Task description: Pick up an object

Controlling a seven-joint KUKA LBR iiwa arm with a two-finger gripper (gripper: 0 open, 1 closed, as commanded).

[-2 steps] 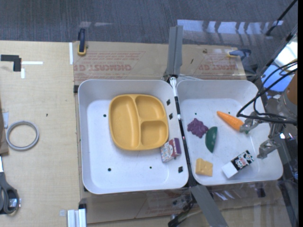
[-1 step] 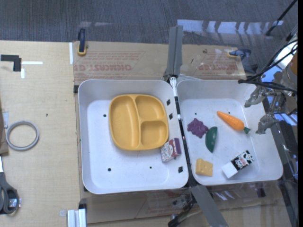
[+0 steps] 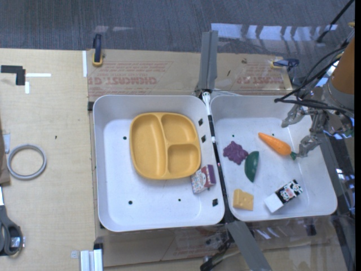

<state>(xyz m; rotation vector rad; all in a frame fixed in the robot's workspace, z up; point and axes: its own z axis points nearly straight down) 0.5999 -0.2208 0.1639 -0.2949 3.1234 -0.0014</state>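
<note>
Over the right bin point(image 3: 330, 193) on the desk point(image 3: 51, 202), the arm is in the approach step, its pincer point(image 3: 302, 133) hanging with fingers spread apart and nothing between them. The carrot point(image 3: 274, 144) lies in that bin just beside the pincer, at about eight o'clock from it. The next move likely calls for a short shift that way and a descent before closing.

You look down from one fixed camera above the bench, tilted at a slant and set far enough back to take in both white bins. The gripper point(image 3: 302, 133) sits at your right, the right bin point(image 3: 324, 176) just beneath it, the left bin point(image 3: 107, 168) well away leftward.
</note>
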